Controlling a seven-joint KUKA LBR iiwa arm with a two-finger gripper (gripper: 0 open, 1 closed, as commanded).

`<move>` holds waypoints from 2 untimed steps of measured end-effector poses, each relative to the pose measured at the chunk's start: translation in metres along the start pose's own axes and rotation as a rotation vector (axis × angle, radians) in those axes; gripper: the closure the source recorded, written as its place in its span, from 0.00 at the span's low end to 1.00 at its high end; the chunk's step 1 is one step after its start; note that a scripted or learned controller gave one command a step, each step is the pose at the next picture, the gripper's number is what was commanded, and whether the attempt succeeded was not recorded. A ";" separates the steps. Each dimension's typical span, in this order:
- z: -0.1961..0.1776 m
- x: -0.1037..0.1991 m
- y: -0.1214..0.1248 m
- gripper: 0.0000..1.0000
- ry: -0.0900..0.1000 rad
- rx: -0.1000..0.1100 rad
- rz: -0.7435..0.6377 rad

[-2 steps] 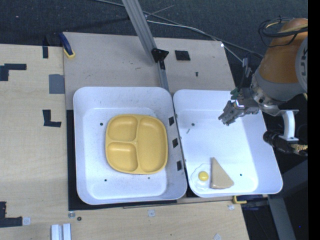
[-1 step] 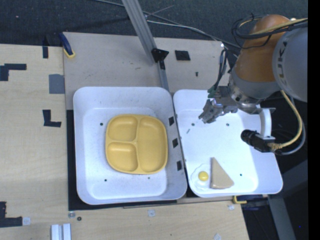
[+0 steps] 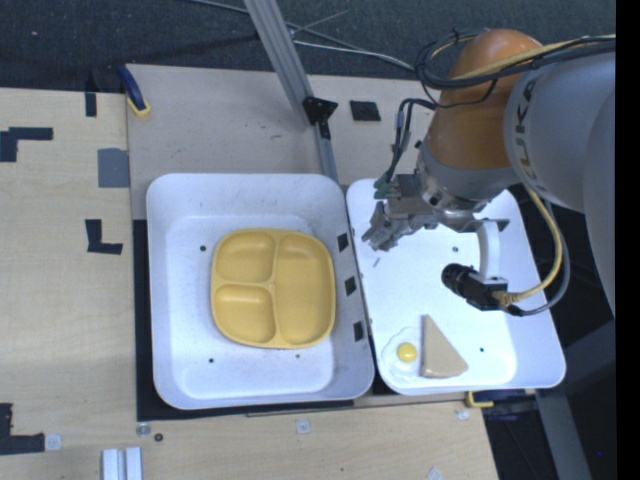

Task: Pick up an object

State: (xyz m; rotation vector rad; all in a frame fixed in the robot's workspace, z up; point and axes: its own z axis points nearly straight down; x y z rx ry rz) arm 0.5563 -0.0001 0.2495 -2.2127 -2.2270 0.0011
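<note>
presently: claw (image 3: pixel 383 230) hung over right bin (image 3: pixel 520 368), near its left edge, grip state unclear. wedge (image 3: pixel 440 350) and egg (image 3: pixel 404 353) lay at front. yellow tray (image 3: pixel 272 288) sat in left bin (image 3: pixel 170 268).

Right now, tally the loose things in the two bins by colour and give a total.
Yellow: 2, the divided plate in the left bin and the small round piece in the right bin
Tan: 1, the wedge
Total: 3

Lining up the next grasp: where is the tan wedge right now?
The tan wedge lies in the right bin near its front edge, beside a small yellow ball, well below the gripper.
</note>
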 end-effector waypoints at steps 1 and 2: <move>0.010 0.053 0.011 1.00 -0.002 0.000 0.001; 0.011 0.100 0.010 1.00 -0.001 0.000 0.000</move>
